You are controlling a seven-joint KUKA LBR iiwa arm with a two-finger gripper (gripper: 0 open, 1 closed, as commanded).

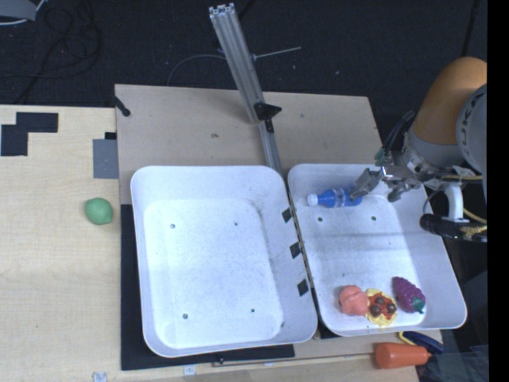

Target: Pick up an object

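Note:
A small blue bottle [337, 198] with a white cap lies on its side at the back of the right bin [445, 281]. My gripper [378, 187] hangs just right of the bottle's blue end, over the bin's back rim. Its fingers are spread open, the left fingertip [363, 185] close to the bottle, and nothing sits between them. At the bin's front lie a pink-orange toy [352, 299], a yellow and red toy [381, 308] and a purple bunch of grapes [408, 294].
The left bin [147, 213] stands beside the right one. A green ball [99, 211] rests on the bench to the far left. An orange carrot-like toy [400, 355] lies outside the right bin's front. A slanted metal rail [242, 62] rises behind the bins.

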